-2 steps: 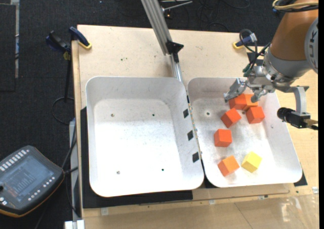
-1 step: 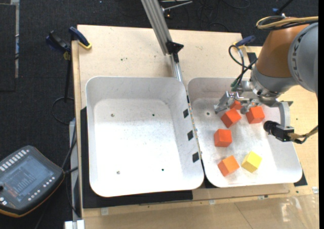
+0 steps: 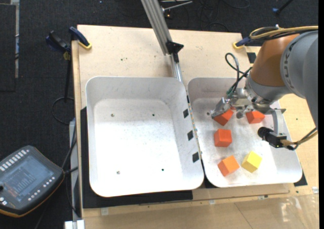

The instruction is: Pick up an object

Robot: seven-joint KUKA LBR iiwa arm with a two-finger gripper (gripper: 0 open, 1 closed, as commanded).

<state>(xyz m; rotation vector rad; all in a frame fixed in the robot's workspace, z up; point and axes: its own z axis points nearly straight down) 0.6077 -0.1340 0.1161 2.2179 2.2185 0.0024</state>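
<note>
Hidden or unclear: my wrist and grey forearm cover the far right part of the right bin, and my arm is cut off at the right edge. My jaws (image 3: 237, 105) sit low among the blocks, and I cannot tell whether they are released or clenched.
Far left: a grey handheld control pendant (image 3: 24, 180) lies on the dark floor, partly cut off by the left and bottom edges.
Desk: a pale wooden desk (image 3: 131, 51) carries two shallow white bins side by side; blue-and-yellow clamps (image 3: 78, 37) grip its far corners.
Left bin: the left bin (image 3: 101, 84) shows only small dark specks on its floor.
Between the bins: a slanted metal pole (image 3: 154, 13) runs down from the top to the gap where the bins meet.
Right bin: the right bin (image 3: 202, 89) holds five blocks.
Task things: an orange-red block (image 3: 223, 117) just left of my jaws, partly under them; a red block (image 3: 255, 117) just right of them; a red cube (image 3: 223, 137) nearer the camera; an orange cube (image 3: 228, 165) and a yellow cube (image 3: 251, 162) close together at the near edge.
My arm: the orange band (image 3: 268, 63) sits above the wrist.
</note>
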